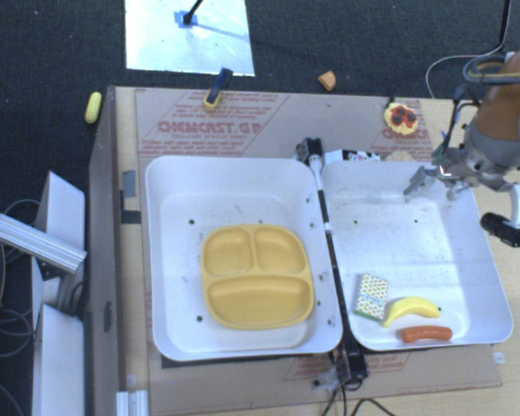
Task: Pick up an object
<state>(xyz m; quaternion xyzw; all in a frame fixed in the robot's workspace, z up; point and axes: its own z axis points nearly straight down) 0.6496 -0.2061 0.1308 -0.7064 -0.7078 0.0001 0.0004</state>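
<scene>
While gripper (432, 180) hovers at upper right of frame, finger gap impossible to tell, targets lie lower right in right bin (468, 250). Banana (411, 308): likely light, smooth, curved; pinch mid-body. Box (372, 295): likely light, stiff; grip the edges. Sausage (426, 334): small, may roll; pinch across.

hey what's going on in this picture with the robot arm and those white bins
A grey robot arm reaches in from the right, its gripper hanging over the far end of the right bin, holding nothing visible. A banana, a hot dog and a small patterned packet lie at that bin's near end. The left bin holds a yellow divided plate.
</scene>
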